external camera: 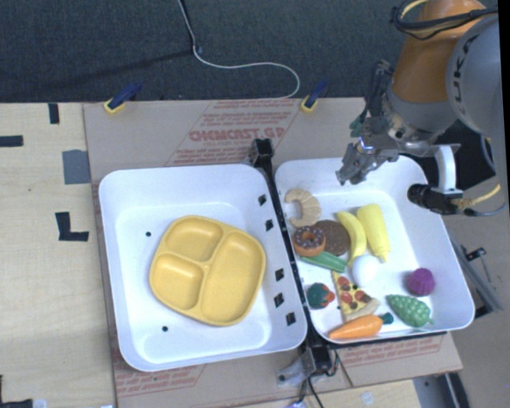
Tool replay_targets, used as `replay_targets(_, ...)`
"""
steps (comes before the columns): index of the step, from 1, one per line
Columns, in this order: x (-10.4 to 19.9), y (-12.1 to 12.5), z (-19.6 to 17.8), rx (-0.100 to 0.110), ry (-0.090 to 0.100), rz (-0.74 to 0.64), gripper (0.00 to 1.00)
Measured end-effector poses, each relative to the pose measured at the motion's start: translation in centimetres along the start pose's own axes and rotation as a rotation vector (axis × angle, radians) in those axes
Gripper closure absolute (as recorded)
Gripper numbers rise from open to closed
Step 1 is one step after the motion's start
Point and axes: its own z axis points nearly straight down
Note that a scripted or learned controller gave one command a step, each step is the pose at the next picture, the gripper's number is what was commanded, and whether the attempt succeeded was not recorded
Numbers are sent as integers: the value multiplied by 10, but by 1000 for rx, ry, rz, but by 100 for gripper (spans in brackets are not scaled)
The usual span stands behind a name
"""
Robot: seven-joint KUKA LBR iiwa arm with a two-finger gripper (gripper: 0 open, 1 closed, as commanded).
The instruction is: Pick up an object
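A pale wooden bench [36, 281] is taking up most of the frame, with a cardboard sheet [225, 132] lying on it and two shallow white bins sitting side by side on that. The left bin [126, 207] is holding a yellow divided plate [207, 271]; the right bin [438, 231] is holding a huddle of toy food in its lower and middle part. The arm is reaching in from the upper right, and its gripper [356, 168] is hanging over the bare upper corner of the right bin, nothing between its fingers; whether they are spread or pinched I cannot tell from here. The nearest candidates are lying down and to the left of it in the frame: a croissant [303, 204] closest, then a banana [353, 232] and a corn cob [375, 230] just beside each other, both with their long axes running roughly top to bottom in the frame. A purple ball [420, 281] is sitting apart toward the lower right. I'd judge the coming move is a short drop toward the lower left, with the jaws needing to close across the corn's narrow width.
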Motion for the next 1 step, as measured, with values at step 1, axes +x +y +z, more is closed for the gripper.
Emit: replay_targets(1,49,-30,-2,1,0,-1,100)
